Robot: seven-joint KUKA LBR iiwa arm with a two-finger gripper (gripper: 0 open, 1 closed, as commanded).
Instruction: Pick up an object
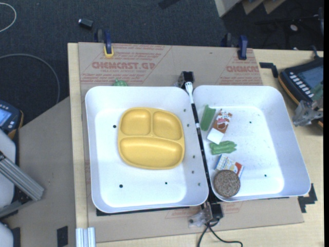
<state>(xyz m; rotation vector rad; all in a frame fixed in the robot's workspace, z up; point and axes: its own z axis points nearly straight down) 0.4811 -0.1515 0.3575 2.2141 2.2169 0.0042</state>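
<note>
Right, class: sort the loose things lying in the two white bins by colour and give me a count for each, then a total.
Yellow: 1, the divided tray in the left bin.
Green: 2, a flat strip and a lumpy piece.
White: 1, a small block.
Red and white: 2, small packets.
Brown: 1, a round disc.
Total: 7

Left bin (103, 189): white plastic, smooth, faint sheen
Right bin (267, 117): same white plastic — surface speckled with dark flecks
Yellow tray (151, 138): moulded plastic, three compartments, smooth, soft gloss
Bench board (169, 60): tan, matt, looks like protective paper film printed in red lettering
Clamps (107, 42): blue and yellow plastic handles
Green pieces (222, 147): plastic-looking, smooth
Small packets (222, 121): printed wrapper, slightly shiny
Round disc (226, 183): brown, rough, grainy — material unclear
Floor (46, 24): dark carpet, matt
</note>
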